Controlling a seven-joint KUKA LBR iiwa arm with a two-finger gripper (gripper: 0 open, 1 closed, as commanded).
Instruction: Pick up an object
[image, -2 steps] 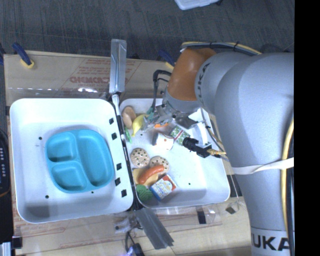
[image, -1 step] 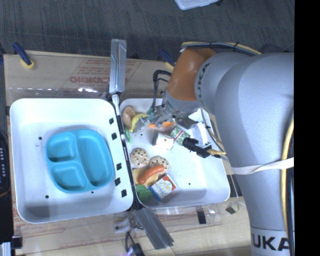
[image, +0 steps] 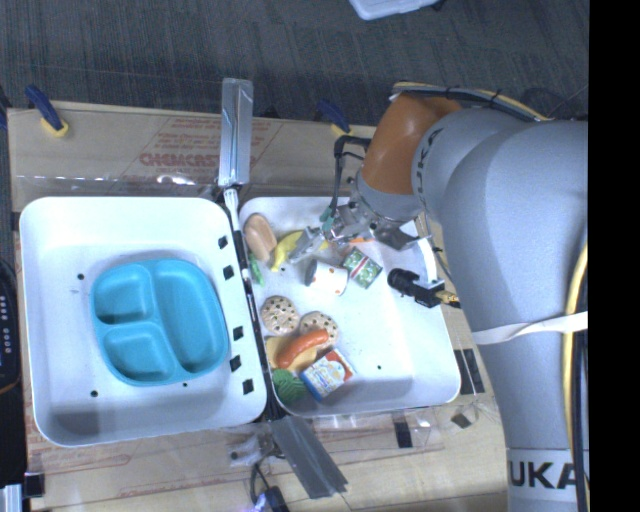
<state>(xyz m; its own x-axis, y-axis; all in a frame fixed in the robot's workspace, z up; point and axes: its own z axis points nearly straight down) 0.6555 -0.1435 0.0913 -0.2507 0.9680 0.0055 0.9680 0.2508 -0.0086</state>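
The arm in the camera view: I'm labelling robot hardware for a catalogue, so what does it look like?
The arm is bulky, with smooth rounded light-grey casings and an orange band above the wrist. Dark letters "UKA" mark its lower casing. Thin black cables loop beside the band, and the gripper is a small cluster of metallic and black parts.

The bench (image: 120, 150), cardboard-topped, is carrying two white bins side by side: the right bin (image: 420, 350) lying beneath the jaws, the left bin (image: 50, 300) sitting well apart from them.
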